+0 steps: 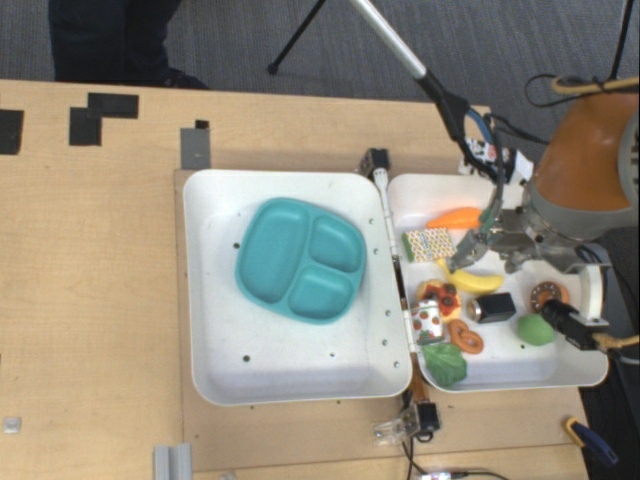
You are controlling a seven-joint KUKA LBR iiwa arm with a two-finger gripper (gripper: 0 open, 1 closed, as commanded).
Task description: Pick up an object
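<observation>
Clearly the approach step: the gripper (468, 255) hangs spread over the right bin (590, 373), nothing between its fingers, just above the banana (478, 282). Next: descend and close.

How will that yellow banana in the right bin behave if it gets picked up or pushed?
The curved yellow toy banana looks smooth and glossy, so it may slip in a pinch. Its bend suggests it would pivot or spin rather than roll straight. Crowded against the black box, a push would probably shove neighbours too.
</observation>
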